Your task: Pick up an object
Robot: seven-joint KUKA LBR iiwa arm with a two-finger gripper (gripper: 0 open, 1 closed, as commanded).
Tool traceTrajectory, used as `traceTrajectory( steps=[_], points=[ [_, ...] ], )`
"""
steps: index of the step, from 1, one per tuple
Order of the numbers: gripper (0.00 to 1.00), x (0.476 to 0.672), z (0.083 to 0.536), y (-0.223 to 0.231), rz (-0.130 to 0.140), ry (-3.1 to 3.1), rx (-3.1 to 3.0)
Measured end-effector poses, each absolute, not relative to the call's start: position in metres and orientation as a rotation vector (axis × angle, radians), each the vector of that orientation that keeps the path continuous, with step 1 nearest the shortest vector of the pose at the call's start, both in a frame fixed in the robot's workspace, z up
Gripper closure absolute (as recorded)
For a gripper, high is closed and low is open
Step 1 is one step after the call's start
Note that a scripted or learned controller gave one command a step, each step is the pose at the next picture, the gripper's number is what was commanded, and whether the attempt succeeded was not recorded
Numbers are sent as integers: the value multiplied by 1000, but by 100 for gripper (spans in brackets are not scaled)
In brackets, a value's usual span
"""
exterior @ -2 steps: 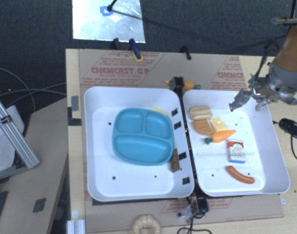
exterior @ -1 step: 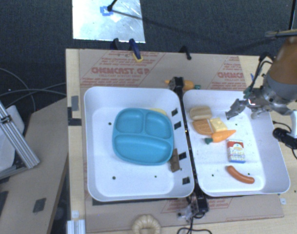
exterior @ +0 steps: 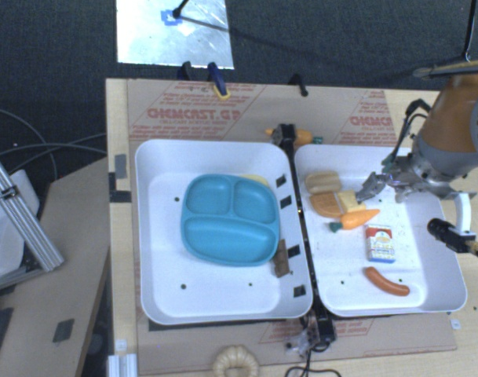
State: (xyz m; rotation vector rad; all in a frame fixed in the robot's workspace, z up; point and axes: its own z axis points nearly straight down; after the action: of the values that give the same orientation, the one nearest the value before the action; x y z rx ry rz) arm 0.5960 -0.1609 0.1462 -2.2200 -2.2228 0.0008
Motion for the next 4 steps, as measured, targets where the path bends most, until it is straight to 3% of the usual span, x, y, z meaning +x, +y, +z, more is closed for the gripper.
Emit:
traceTrajectory(
  steps=[1, 2, 3, 4],
  points=[
    [0, 604, 89, -156, 2, -2226, -2215],
    [0, 605, 85, -156, -1, -2225, -2219],
    [100, 606, 96, -156, -4, -2228, -2219],
    [100, 617, 146, -153, -6, -2230, -2220]
  ],
)
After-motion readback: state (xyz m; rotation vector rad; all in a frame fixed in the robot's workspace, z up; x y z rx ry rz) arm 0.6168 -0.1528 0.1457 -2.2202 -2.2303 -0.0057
